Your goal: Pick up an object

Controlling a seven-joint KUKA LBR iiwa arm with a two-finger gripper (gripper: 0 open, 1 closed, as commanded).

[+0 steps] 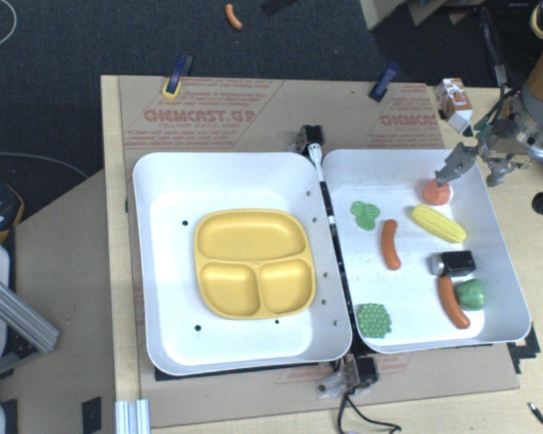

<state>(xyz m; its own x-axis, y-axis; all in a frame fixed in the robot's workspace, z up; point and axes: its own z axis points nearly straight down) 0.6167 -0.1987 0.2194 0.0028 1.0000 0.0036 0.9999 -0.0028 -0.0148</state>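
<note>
The right bin (511, 269) holds several toy foods: a pink-red round piece (437, 193), a yellow corn cob (438, 223), a green leafy piece (366, 214), an orange-red sausage (391, 243), a black and silver block (455, 263), a second sausage (452, 302), a green ball (471, 294) and a green dotted piece (373, 318). My gripper (476, 170) hovers over the bin's far right corner, open, with nothing between its fingers. Its left fingertip (451, 174) is just above the pink-red piece.
In the left bin (154, 188) lies a yellow divided plate (253, 262). Clamps (174, 75) hold the cardboard base at the back. A small box (453, 99) sits beyond the right bin, beside the arm's cables.
</note>
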